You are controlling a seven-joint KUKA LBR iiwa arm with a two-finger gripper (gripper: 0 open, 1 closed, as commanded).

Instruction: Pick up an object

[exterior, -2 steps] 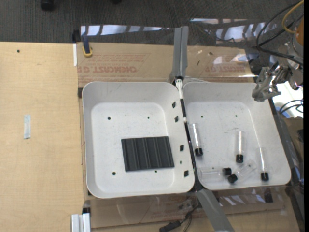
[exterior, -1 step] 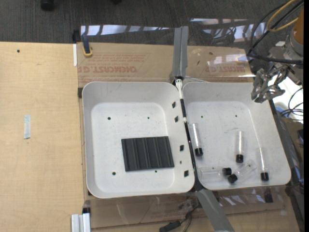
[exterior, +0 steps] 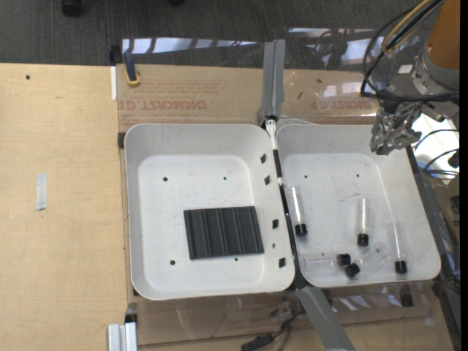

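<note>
camera view is showing clear tubes with black caps lying in the right bin [exterior: 409,196]; the nearest upright-lying tube [exterior: 362,221] is looking light, slick and brittle, best pinched across its middle. the gripper [exterior: 391,134] is hovering over the bin's far right corner, near the rim, with open floor between.

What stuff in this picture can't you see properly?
- End effector, camera view: small and blurry at the right bin's top right corner, so its grip is unclear.
- Arm: cut off by the picture's right edge.
- Clear tubes: see-through against white, so an exact count among the overlapping ones near the bottom is unsure.
</note>
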